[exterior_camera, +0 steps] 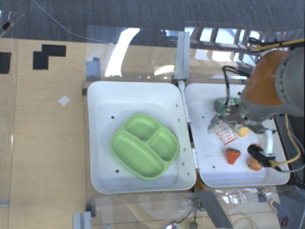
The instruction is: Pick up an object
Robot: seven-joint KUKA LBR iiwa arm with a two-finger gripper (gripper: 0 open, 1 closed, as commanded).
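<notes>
Gripper: the gripper hangs low in the right bin, just above the red-patterned packet; finger state cannot be told.
Strawberry toy: just below the packet.
Green divided plate: in the left bin.

The divided plastic plate is uniform light green and lies in the left shallow bin, which is plain white, as is the right shallow bin. The tabletop is pale wood-coloured with black rectangular markings. The small strawberry-shaped toy is red. The flat packet is white with red print. The robot arm is grey with an orange band.
</notes>
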